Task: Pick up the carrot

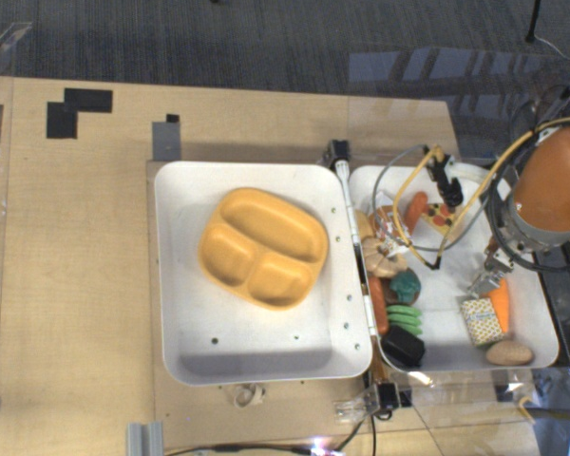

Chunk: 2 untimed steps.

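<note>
The tool (487,275) sits low in the right bin (446,345), directly above the carrot (500,304). Its opening width cannot be determined, nor whether anything is gripped. The carrot lies just below the tool, long axis near vertical in view, beside a patterned packet (481,320), above a tan potato-like item (509,353).

On the bench (76,283), a divided tray (263,246) lies in the left bin (185,350); the carrot (500,305) lies in the right bin (541,350), beside a packet (481,320).
</note>
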Motion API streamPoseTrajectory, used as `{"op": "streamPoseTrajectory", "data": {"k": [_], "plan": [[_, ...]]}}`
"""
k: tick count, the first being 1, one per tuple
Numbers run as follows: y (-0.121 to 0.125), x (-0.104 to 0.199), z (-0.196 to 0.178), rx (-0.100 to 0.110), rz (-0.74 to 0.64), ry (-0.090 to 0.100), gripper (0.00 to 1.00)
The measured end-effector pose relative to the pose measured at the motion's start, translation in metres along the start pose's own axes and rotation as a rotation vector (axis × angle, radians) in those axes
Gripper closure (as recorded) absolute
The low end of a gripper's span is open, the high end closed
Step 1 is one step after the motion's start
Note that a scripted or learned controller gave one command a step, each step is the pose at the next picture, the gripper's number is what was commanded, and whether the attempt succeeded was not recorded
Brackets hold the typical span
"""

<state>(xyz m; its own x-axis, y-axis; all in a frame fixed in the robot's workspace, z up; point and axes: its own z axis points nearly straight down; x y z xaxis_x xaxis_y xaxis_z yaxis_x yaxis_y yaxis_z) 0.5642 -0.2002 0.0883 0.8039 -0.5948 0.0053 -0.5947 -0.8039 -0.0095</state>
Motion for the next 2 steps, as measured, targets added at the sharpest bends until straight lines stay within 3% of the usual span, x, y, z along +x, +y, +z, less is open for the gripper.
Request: {"op": "streamPoseTrajectory", "data": {"k": [1,2], "plan": [[0.036,-0.043,-0.001,-0.001,-0.124,0.005,0.00],[0.032,-0.042,-0.013,0.006,-0.131,0.010,1.00]]}}
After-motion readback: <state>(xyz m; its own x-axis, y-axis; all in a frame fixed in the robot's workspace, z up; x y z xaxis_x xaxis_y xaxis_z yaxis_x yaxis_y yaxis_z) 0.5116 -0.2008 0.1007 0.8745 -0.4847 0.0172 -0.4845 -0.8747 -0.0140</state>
